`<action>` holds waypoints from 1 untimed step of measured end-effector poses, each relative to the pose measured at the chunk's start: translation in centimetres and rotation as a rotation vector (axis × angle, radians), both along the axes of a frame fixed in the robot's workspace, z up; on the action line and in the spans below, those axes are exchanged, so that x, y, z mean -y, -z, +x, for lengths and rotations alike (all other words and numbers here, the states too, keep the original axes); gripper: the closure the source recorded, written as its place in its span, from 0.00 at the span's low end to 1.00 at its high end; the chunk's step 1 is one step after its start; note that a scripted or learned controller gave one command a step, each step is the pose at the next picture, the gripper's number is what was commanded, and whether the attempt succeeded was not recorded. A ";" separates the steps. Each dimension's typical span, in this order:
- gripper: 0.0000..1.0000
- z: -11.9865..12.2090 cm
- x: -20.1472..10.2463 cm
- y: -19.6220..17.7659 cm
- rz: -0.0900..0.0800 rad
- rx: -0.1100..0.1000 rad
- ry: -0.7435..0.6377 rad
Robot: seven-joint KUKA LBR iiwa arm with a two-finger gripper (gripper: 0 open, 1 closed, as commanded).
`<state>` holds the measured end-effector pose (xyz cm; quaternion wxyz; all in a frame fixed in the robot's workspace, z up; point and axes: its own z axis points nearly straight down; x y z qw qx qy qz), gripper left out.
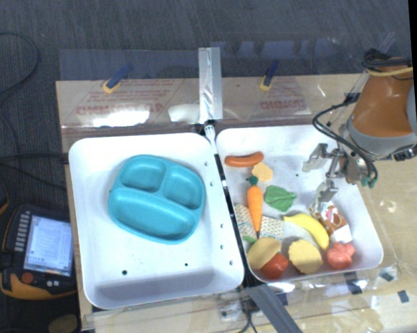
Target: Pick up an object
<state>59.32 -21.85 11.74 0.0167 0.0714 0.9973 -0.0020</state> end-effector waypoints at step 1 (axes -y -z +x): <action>0.00 -7.7 -4.0 2.7 0.006 -0.019 0.134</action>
